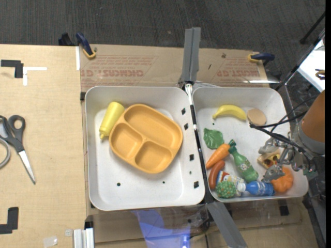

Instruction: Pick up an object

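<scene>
Item: orange toy (283,182), right bin (279,98), near its front right corner, just under my gripper (276,165). I judge it light, hard, slick plastic; grip across its middle. Jaw state: cannot tell.

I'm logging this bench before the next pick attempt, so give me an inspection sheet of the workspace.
Surface: two white bins, left bin and right bin, on a wooden bench.
Job's things: right bin holds banana, carrot, green bottle, blue bottle, orange toy.
Clutter: left bin holds divided orange plate and yellow bottle; scissors on the bench.
Grippers: gripper low over the right bin's right side.
Cables: black cables by the arm.
Surroundings: cardboard sheet, clamps.
</scene>
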You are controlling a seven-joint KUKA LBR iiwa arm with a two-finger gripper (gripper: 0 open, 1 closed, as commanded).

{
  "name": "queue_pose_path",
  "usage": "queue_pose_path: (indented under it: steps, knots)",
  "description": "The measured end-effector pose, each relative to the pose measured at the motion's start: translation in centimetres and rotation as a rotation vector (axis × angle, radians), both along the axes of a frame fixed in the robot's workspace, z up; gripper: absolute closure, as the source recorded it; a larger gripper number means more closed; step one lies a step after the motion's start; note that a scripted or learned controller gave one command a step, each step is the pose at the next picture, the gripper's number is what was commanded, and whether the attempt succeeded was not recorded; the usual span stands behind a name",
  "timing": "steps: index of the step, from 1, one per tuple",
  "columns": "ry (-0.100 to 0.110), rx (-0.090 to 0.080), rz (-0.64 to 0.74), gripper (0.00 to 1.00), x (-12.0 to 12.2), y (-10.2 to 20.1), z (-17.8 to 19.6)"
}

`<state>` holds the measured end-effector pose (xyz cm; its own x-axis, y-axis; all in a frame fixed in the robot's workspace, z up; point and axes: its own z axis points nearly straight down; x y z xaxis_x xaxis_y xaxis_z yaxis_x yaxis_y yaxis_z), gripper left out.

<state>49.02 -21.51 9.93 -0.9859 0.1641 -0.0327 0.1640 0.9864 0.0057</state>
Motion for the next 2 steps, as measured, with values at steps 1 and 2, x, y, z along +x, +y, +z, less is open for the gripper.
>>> queue_pose_path:
  steps: [1,2]
  knots:
    - [-0.003,-0.006,0.079,0.00,-0.1,9.1,0.0]
    - [-0.001,-0.008,0.065,0.00,-0.2,11.9,-0.1]
